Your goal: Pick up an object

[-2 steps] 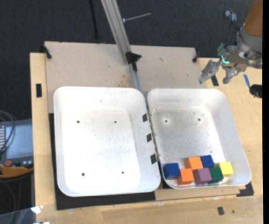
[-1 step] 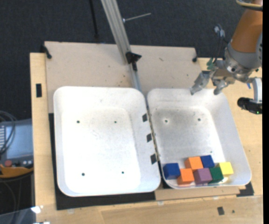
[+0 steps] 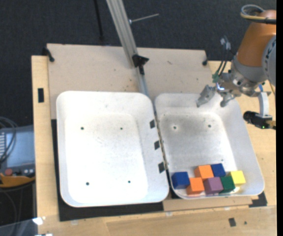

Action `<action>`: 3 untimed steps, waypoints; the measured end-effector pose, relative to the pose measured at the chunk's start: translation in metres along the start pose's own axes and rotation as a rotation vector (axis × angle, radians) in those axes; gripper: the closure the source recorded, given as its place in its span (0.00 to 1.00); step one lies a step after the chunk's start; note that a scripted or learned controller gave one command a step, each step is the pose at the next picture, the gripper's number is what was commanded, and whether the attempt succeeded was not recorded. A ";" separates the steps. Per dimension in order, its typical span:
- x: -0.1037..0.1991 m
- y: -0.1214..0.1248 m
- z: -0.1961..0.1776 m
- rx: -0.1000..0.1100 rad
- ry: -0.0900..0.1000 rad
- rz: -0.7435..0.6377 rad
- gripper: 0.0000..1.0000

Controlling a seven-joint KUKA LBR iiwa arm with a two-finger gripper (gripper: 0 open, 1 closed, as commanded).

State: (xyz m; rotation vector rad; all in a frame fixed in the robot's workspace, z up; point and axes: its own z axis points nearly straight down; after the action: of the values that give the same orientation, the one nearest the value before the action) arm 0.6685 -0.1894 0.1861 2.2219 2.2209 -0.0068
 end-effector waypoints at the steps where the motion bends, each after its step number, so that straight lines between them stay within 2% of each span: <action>1: -0.006 0.005 0.044 -0.001 0.000 0.002 0.00; 2: -0.007 0.007 0.029 -0.008 -0.003 0.000 1.00; 3: -0.005 0.002 -0.018 -0.010 0.002 0.002 1.00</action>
State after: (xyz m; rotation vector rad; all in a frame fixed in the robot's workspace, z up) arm 0.6709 -0.1945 0.2041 2.2203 2.2151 0.0067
